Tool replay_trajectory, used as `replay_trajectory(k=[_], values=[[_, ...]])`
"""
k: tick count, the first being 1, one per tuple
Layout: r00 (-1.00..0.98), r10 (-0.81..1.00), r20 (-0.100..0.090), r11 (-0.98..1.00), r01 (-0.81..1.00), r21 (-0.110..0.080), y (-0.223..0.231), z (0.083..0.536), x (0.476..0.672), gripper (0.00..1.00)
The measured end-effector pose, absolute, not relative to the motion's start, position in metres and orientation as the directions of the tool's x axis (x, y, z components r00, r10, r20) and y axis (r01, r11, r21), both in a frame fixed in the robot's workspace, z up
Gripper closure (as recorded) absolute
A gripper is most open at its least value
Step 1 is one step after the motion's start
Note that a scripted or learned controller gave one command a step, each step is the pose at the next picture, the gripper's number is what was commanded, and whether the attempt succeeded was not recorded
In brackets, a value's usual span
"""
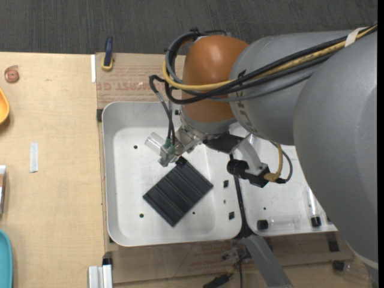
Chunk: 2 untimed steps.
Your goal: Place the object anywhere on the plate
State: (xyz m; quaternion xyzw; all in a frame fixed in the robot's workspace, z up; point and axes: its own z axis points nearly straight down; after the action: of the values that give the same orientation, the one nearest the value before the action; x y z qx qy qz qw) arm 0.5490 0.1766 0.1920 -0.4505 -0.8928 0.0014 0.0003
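A black ribbed rectangular plate point(178, 192) lies tilted on the floor of the left white bin point(120, 179). My gripper point(168, 153) hangs just above the plate's upper corner, under the orange wrist band point(207, 77). A small clear piece point(154, 141) shows at the gripper's left side, close against it. I cannot tell whether it is held or resting on the bin floor. The arm hides the bin's back right part.
The right bin point(288, 233) holds a clear tube point(282, 224) with dark ends near its front wall. A black cable point(237, 203) runs over the shared wall. On the bench to the left are a white strip point(34, 158), an orange edge point(3, 110) and a blue clamp point(108, 51).
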Motion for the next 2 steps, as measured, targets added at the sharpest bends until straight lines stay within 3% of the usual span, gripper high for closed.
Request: replay_trajectory(k=[1,2], values=[[-0.594,0.805,-0.001,0.594,0.805,-0.003,0.177,0.192,0.549,0.0],[-0.364,0.931,-0.002,0.364,0.931,-0.002,0.166,0.186,0.596,0.0]])
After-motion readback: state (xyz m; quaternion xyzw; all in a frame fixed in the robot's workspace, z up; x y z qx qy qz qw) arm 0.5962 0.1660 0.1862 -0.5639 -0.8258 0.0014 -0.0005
